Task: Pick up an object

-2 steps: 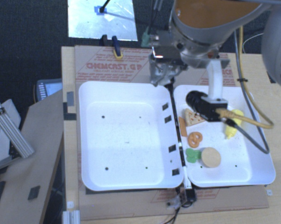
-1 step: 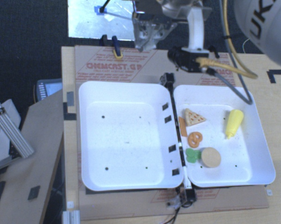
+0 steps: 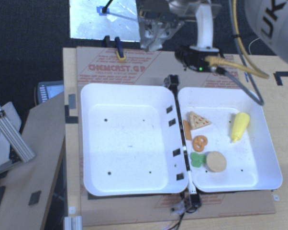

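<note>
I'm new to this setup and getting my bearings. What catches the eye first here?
The cluster of toy food in the right bin stands out: a yellow mustard bottle at its right, a cracker wedge, a pretzel and a tan round bun near the divider. Above the bins' far edge, the pincer hangs over the cardboard.

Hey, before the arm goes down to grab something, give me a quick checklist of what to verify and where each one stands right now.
1. Targets present in the right white bin: ok; yellow plastic bottle, triangular cracker-like wedge, orange pretzel-shaped piece, round tan disc, green piece.
2. Yellow bottle lies apart from the others: ok.
3. Tan disc and green piece touching: not ok for a clean single grasp.
4. End effector above the bins: not ok; it hangs beyond their far edge.
5. End effector carrying nothing: cannot tell.
</note>
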Robot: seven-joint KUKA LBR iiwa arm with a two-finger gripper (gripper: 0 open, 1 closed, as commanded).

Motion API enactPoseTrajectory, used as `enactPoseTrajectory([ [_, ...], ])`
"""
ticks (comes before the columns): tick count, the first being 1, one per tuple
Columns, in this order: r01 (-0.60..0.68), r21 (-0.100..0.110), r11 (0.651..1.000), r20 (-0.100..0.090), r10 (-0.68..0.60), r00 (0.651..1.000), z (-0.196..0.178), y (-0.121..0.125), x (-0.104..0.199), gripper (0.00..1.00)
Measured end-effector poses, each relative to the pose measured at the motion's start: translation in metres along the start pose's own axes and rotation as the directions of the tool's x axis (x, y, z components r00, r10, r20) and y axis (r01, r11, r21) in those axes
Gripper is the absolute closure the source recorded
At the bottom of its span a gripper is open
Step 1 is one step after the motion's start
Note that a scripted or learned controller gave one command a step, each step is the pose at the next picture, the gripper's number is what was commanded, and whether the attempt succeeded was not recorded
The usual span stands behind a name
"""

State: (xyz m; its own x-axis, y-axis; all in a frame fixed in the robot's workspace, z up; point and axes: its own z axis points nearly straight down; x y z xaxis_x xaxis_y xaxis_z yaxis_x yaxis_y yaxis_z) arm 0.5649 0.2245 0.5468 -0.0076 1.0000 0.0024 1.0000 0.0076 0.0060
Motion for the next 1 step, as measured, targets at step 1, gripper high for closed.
enactPoseTrajectory([
  [1,0.003,-0.002,1.0,-0.001,-0.003,1.0,-0.011,0.0002,0.0004,1.0],
])
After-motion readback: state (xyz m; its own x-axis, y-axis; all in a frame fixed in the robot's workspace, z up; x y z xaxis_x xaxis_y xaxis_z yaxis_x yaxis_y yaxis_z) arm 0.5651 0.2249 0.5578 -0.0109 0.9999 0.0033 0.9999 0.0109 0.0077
